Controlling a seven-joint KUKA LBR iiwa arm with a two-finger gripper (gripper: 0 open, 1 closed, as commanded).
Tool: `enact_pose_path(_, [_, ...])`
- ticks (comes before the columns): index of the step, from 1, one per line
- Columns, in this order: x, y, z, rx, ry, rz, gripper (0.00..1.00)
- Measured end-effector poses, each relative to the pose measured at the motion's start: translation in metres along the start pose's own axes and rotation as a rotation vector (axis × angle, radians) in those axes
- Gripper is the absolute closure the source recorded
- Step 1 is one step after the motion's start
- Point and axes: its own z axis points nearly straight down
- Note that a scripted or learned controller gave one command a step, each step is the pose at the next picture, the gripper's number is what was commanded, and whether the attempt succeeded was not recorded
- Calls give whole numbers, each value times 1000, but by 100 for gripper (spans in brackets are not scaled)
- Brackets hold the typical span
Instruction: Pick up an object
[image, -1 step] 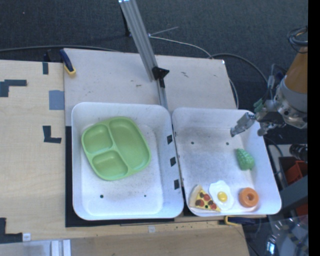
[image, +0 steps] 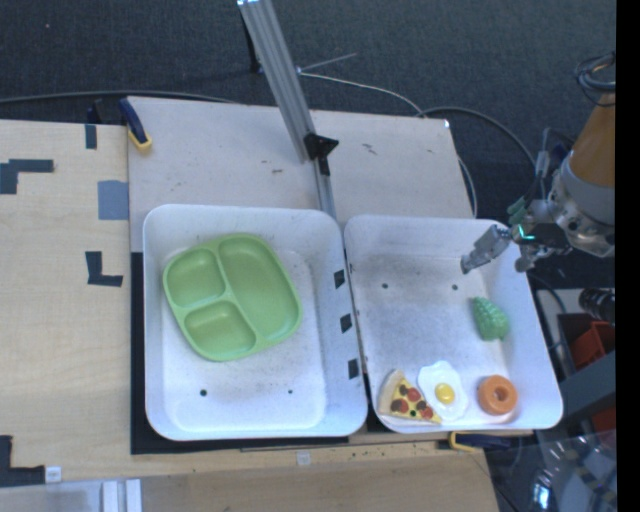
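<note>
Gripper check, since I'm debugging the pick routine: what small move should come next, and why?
Probably shift the gripper toward the bench's front edge and lower it onto the green toy. Its open fingers hover over the right bin with nothing between them, and that toy is the nearest item.

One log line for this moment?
claw: open, above right bin far edge | holding: nothing | nearest: green toy | left bin: green plate
</note>
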Motion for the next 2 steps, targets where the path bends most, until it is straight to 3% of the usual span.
enact_pose_path(1, [-8, -2, 49, 5, 0, 2, 0])
enact_pose_path(2, [2, 1, 106, 7, 1, 0, 0])
